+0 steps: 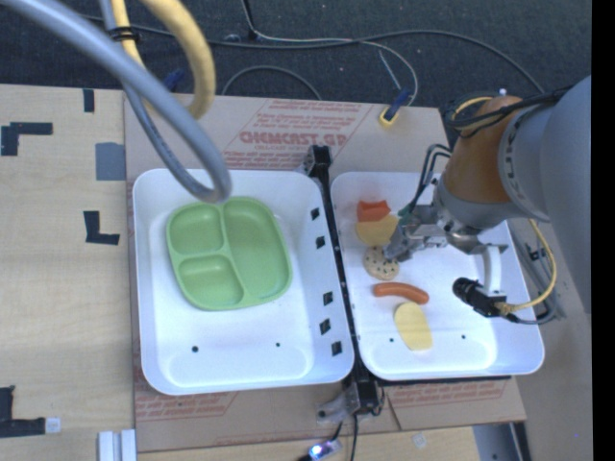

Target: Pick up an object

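The right bin (pixel 480 349) holds several toy food pieces: an orange-red piece (pixel 373 208) at the back, a yellow block (pixel 376 230) just in front of it, a round tan cracker (pixel 378 262), a red sausage (pixel 400 292) and a pale yellow wedge (pixel 414 327) nearest the front. My gripper (pixel 399 246) reaches in from the right and hangs low over the cracker and the yellow block, its dark tips right beside them. Nothing can be seen held between the tips.
The left bin (pixel 159 349) contains a green three-compartment plate (pixel 229 253). A grey hose (pixel 144 104) and a yellow hose (pixel 187 36) cross above the left bin's back edge. A black clip divider (pixel 332 267) runs between the bins. Cables trail along the right bin's right side.
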`<state>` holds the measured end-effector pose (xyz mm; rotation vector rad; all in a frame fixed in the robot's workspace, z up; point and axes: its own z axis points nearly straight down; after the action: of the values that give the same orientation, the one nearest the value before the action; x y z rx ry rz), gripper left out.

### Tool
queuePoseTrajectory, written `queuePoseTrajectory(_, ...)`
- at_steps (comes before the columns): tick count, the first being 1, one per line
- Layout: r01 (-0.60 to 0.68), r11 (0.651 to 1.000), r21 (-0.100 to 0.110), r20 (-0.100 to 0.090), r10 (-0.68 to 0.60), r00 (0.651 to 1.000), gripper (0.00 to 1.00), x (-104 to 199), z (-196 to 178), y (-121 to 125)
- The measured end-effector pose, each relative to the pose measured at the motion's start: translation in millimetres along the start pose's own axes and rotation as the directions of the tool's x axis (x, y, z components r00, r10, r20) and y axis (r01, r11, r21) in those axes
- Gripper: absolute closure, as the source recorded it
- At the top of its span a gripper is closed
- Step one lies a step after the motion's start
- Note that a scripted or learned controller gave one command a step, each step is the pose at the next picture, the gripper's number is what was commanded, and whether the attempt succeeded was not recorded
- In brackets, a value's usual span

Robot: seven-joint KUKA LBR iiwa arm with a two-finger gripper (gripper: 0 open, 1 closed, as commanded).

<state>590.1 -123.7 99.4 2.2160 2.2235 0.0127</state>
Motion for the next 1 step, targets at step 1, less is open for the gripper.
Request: queuePoseTrajectory(1, -0.002, 1.0, 0.009, 0.004, 0.002, 1.0, 1.0, -2.2, -48.8, 9.6)
